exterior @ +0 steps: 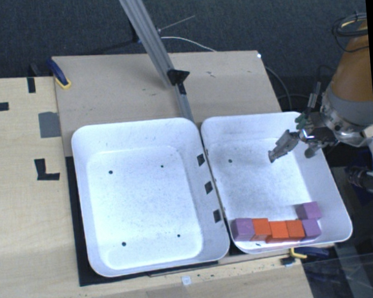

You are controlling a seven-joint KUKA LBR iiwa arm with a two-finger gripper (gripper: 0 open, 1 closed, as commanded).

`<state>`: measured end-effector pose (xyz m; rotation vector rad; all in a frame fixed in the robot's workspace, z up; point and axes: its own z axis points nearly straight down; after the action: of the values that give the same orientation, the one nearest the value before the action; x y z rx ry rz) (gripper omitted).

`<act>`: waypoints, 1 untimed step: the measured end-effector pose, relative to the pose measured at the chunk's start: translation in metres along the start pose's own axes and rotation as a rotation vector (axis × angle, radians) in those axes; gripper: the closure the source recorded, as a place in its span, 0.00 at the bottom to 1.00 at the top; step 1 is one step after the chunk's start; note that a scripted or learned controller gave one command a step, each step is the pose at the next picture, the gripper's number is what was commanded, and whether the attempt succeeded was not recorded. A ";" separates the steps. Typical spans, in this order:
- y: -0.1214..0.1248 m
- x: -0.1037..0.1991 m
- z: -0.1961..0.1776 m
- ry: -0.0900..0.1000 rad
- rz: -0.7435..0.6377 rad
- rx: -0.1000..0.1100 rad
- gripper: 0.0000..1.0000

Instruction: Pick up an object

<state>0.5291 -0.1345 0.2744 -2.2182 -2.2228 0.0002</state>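
Note:
A row of small blocks lies along the front wall of the right bin (318, 172): a purple block (244, 227) at the left, orange blocks (279, 229) in the middle, and two purple blocks (310, 218) stacked at the right end. My gripper (295, 150) hangs over the right bin's back right part, well behind the blocks. It is open, with one finger (281, 148) slanting left and the other near the bin's right wall. Nothing is between the fingers.
The left bin (89, 186) stands beside the right one, with black clips on the wall they share. A slanted metal pole (154, 44) rises behind the bins. Black tape marks sit on the bench at the left.

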 end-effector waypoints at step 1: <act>0.062 0.070 0.088 0.001 -0.006 0.005 0.00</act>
<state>0.5909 -0.0643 0.1867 -2.2085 -2.2266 0.0046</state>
